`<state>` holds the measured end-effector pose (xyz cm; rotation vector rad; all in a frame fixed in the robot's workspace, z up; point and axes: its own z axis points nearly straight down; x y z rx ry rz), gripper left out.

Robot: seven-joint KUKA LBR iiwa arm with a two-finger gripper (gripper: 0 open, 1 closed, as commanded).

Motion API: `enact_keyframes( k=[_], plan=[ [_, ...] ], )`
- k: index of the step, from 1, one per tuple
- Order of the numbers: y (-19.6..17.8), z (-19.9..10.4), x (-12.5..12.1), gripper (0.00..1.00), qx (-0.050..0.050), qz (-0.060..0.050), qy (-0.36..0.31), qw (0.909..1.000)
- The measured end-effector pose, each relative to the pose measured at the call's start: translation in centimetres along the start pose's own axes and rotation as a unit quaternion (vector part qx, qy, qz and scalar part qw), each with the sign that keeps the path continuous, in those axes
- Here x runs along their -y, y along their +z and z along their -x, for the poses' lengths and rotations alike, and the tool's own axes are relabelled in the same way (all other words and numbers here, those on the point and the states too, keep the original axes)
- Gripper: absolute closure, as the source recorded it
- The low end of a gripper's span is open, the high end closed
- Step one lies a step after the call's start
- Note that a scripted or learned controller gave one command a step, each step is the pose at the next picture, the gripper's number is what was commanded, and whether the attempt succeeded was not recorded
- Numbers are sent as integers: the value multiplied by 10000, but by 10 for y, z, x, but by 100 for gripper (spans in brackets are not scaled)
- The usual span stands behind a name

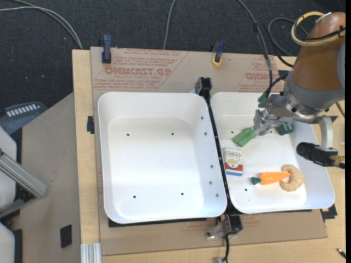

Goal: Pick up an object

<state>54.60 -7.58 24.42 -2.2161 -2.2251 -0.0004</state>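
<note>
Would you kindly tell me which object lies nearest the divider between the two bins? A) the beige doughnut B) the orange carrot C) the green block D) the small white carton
D: the small white carton lies against the right bin's left wall, beside the divider.

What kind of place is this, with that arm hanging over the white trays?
Probably a robotics lab test bench: a robot arm over two white bins, toy-like food such as a carrot, and loose cables on dark carpet.

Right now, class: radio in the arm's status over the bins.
Gripper over right bin, fingers at green block, grasp unconfirmed. Carton, carrot, pastry lie apart. Nothing blocking.
</note>
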Motion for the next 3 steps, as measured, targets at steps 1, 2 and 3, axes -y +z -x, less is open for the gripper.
enact_keyframes(
  k=[1, 2, 3],
  plan=[
    [-6, -52, -1, 100, 0, 8, -4, 10000],
    [-3, -97, 4, 100, 0, 6, -1, 10000],
    [-3, -148, 1, 100, 0, 4, -3, 10000]
  ],
)
